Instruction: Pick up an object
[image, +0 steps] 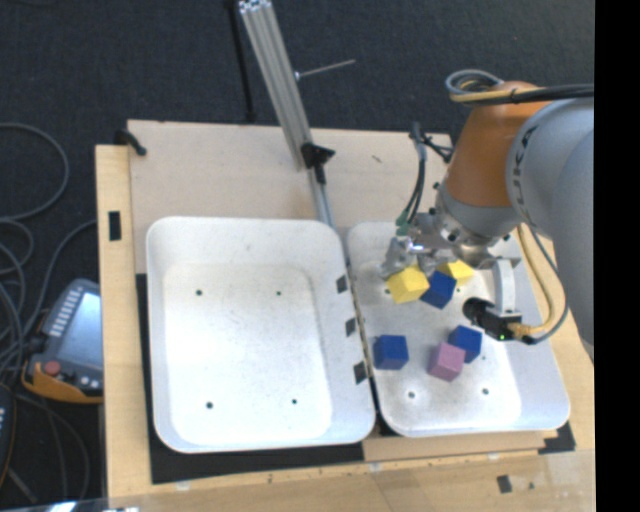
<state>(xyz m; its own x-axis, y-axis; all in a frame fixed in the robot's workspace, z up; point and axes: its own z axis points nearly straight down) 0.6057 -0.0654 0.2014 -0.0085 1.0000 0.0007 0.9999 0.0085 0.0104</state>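
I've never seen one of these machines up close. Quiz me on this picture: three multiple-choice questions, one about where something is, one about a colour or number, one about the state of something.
1. Where do the small blocks lie?
A. In the left bin
B. In the right bin
C. On the floor

2. What colour is the block nearest the right bin's front edge?
A. Pink
B. Green
C. Orange

3. How does the gripper stand relative to the yellow block?
A. Far away over the left bin
B. Close above it, in the right bin
C. Outside both bins

Answers: 1 B, every block sits in the right bin, none in the left bin. 2 A, that block is pink, beside a blue block. 3 B, the arm comes down over the right bin, its gripper by the yellow block.
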